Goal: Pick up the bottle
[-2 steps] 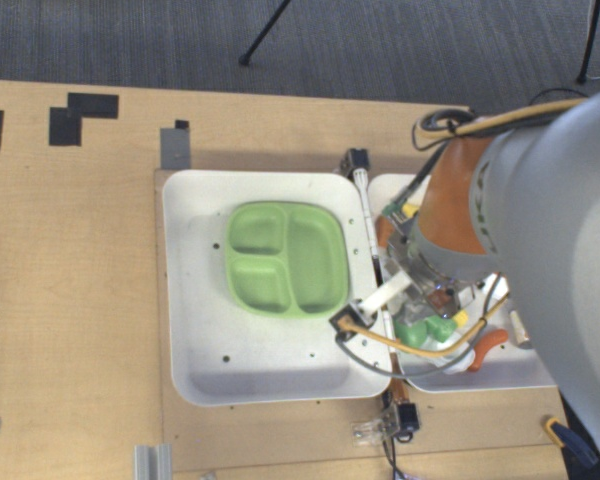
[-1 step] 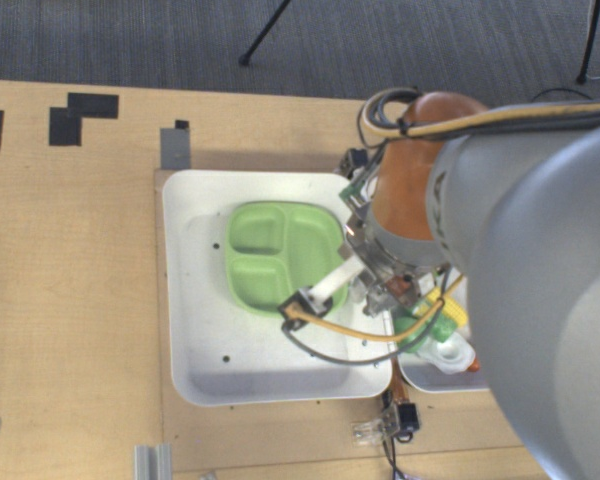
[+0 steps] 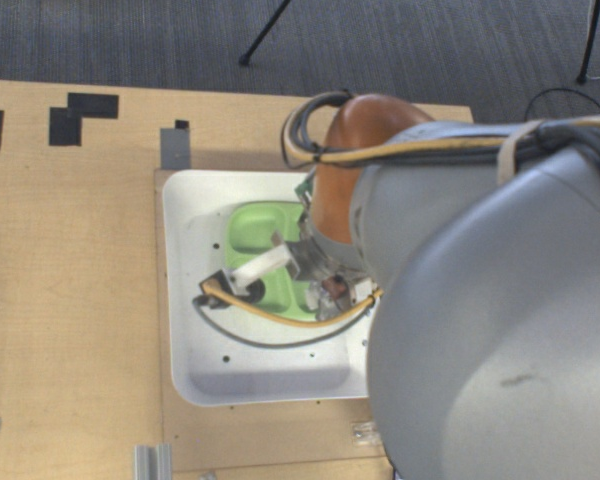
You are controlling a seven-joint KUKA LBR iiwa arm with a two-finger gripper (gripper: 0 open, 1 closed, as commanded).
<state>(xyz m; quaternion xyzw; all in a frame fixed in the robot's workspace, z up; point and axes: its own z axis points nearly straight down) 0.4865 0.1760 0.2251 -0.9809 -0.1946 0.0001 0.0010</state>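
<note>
A light green plastic thing (image 3: 258, 230) with a raised rim lies in the middle of the left white bin (image 3: 195, 268). My gripper (image 3: 325, 286) is down inside this bin, over the green thing's right part. The wrist and the big grey arm (image 3: 480, 298) cover it from the right. Whether the green thing is the bottle I cannot tell, as the arm hides its right side. The orange band (image 3: 355, 168) sits just above the wrist.
The bin's walls run close on the left and front. Bare white bin floor (image 3: 250, 368) lies in front of the green thing. The wooden bench (image 3: 70, 298) spreads to the left, with a grey metal bracket (image 3: 176, 148) at the bin's far left corner.
</note>
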